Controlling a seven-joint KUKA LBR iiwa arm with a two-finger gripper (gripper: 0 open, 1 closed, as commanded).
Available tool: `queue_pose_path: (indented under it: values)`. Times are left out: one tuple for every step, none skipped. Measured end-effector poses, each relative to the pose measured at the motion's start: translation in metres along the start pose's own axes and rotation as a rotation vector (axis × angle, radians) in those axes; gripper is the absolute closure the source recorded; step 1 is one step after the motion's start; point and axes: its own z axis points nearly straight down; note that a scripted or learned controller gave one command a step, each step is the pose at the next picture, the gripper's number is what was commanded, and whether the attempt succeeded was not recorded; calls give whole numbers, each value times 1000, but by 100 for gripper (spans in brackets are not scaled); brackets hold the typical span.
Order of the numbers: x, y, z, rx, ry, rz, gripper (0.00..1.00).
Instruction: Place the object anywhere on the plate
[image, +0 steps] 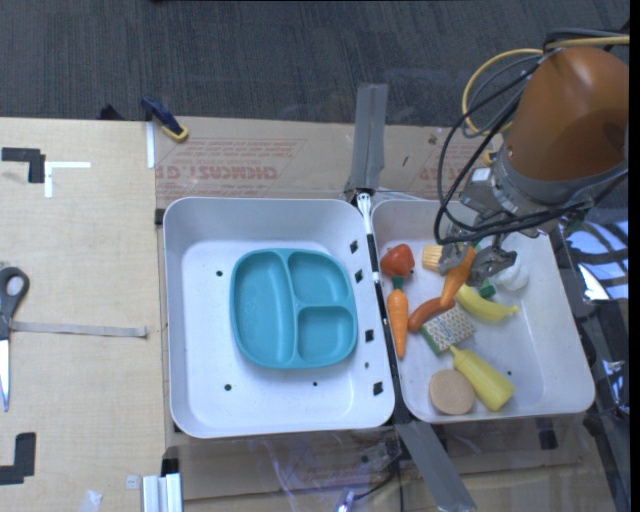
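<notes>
A teal plate (294, 307) with three compartments lies in the left bin (190, 330). The right bin (545, 370) holds toy food: a red tomato (397, 260), a long carrot (398, 320), a smaller carrot (448, 292), a corn piece (431, 258), a banana (487, 304), a checkered block (448, 328), a yellow bottle (481, 378) and a tan round (452, 392). My gripper (485, 262) hangs low over the back of the right bin, just above the smaller carrot and banana. The arm's bulk hides its fingers.
A grey divider bar (368, 140) runs between the bins at the back. Scissors (8, 300) and tape marks lie on the bench to the left. Cables (480, 90) loop around the arm's wrist.
</notes>
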Motion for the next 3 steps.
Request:
queue_pose_path:
  values:
    - [-59, 30, -17, 3, -2, -13, 100]
    - [-113, 71, -6, 1, -1, -317, 100]
    - [-113, 71, -6, 1, -1, -317, 0]
